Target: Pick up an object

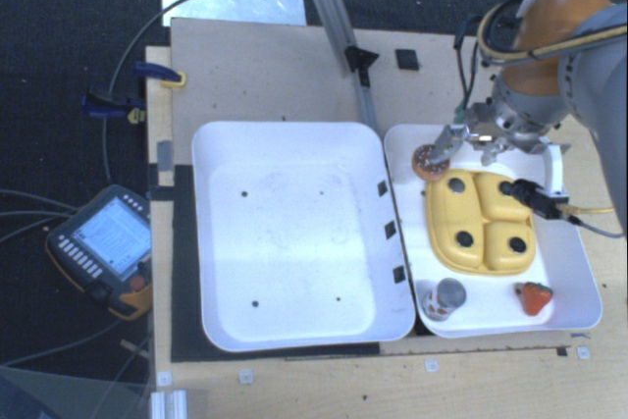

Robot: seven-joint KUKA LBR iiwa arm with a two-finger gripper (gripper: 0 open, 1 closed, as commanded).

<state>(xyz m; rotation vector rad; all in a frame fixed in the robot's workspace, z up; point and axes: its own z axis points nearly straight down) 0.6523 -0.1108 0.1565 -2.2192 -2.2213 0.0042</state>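
Note:
The right bin [579,304] holds a large yellow moulded piece [481,221] with four rounded lobes and dark holes. A small pink-and-brown doughnut-shaped object [428,162] lies at the yellow piece's upper left corner. A little grey-topped can [445,295] stands near the front wall. A red strawberry toy [535,297] lies at the front right. My gripper [454,139] hangs low over the back of the right bin, just up and to the right of the doughnut. Whether it touches the doughnut is unclear.
The left bin [289,231] sits beside the right one, joined by black clips [390,229]. A slanted metal pole [329,0] crosses the back of the bench. A teach pendant [103,248] lies off the bench at left. A black cable fitting [535,196] overhangs the yellow piece.

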